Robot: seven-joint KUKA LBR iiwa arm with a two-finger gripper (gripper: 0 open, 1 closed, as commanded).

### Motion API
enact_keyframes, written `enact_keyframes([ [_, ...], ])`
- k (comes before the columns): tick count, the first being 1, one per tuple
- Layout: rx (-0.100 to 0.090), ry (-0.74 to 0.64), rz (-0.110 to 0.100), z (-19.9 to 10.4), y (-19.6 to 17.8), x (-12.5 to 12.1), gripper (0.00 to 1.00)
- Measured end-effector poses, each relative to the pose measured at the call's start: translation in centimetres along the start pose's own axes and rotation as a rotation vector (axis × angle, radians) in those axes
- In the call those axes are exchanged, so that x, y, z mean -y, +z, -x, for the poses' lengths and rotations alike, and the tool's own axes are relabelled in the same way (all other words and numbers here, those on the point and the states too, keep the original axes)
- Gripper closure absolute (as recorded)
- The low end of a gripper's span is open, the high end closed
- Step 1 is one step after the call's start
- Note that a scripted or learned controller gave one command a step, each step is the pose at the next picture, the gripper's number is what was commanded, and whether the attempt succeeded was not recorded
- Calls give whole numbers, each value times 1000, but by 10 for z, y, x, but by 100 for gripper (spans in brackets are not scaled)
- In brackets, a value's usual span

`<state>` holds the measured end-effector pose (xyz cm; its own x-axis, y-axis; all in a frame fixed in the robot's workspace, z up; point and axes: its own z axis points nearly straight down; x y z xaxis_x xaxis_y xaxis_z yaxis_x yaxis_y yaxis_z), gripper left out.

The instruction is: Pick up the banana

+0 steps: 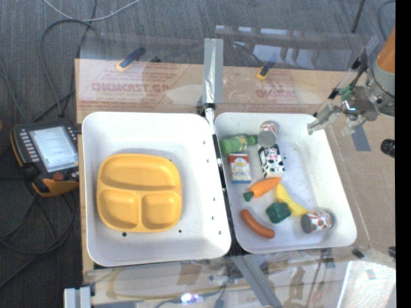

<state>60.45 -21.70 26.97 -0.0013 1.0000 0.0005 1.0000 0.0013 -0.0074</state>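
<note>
Camera view: end effector [334, 117] hangs over right bin's [340, 172] upper-right rim, fingers spread, gripping nothing.

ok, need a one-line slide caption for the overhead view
Gripper poised at right bin's upper corner, banana among toy foods below.

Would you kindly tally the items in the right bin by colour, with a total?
Green: 2, the bottle and the pepper
Orange or red: 2, the carrot and the sausage
Yellow: 1, the banana
Mixed colours: 4, two cans, the small carton, the cow-print carton
Total: 9
</note>
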Motion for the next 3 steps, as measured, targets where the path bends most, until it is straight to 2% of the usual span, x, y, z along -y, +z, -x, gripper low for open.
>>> enact_keyframes([
  [1,7,-45,28,-6,149,21,0],
  [2,2,65,2,-50,166,-21,0],
  [3,-3,-138,-1,-60,168,69,0],
])
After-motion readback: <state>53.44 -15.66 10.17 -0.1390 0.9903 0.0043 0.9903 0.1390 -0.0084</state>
